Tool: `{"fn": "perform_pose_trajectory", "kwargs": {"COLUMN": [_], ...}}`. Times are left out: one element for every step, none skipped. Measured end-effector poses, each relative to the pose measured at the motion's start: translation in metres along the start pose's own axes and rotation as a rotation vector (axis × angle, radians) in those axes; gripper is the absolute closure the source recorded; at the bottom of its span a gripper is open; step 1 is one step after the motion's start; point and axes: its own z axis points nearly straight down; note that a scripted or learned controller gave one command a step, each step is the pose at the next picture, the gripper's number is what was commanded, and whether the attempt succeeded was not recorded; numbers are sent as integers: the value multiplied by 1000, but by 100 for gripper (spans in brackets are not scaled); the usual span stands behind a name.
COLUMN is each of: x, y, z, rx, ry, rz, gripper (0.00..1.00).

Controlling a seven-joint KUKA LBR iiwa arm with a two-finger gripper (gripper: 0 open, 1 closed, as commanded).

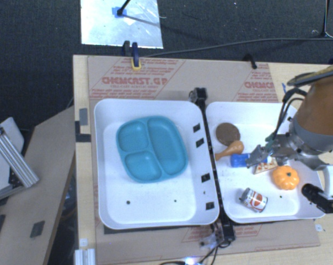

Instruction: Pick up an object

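A dark carpet (221,15) lies behind the bench (172,73). A shiny sheet (119,18) rests on it. An aluminium rail (12,153) stands left.

Blue divided plate (151,148), orange pumpkin (286,178)

Orange pumpkin (286,178) (stem up) sits in the right bin (238,211).

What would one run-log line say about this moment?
arm: over right bin | gripper: near pizza slice, blue block | hold: none seen | left bin: blue plate
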Motion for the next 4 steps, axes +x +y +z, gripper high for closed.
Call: {"fn": "perform_pose_trajectory", "kwargs": {"x": [0,5,10,11], "y": [2,2,9,10], "z": [-5,38,97,124], "rx": [-10,-5,-5,-7], "ry": [-2,0,0,0], "rz": [-2,-1,0,0], "gripper": [0,0,0,0]}}
